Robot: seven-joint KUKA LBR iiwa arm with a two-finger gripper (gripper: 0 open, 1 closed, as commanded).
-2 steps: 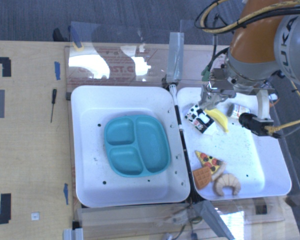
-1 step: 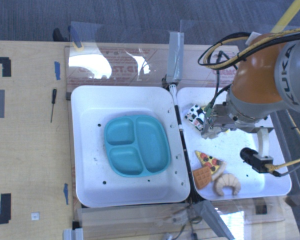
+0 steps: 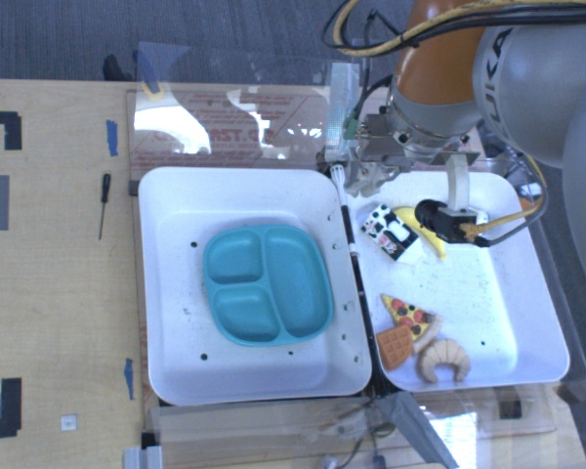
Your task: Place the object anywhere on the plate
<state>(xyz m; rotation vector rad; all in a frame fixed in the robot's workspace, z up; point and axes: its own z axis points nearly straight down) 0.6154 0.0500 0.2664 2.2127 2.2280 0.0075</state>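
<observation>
We see the arm (image 3: 488, 57) enter from the right and cover the upper part of the right bin (image 3: 527, 350); its grey body and orange band are cut off at the top and right edges. The gripper (image 3: 371, 169) sits under the wrist at the bin's upper left corner, close to the divider between the bins. Its metal parts merge with cables and glare there, so we cannot tell how it is set or whether it grips anything.

Just below it, in the upper part of the right bin, we note a small black-and-white block (image 3: 388, 231), tilted. A banana (image 3: 425, 233) lies beside it, touching or nearly touching; a black part of the tooling (image 3: 444, 221) crosses the banana's upper end and hides it.

Lower in the same bin we find a pizza slice (image 3: 408, 312), a waffle (image 3: 395, 346) and a croissant (image 3: 443, 360), clustered close together.

The left bin (image 3: 166, 262) holds the teal plate (image 3: 268, 283), three compartments, with nothing resting on it. A clear sheet behind the bins reflects light and obscures its own printing
</observation>
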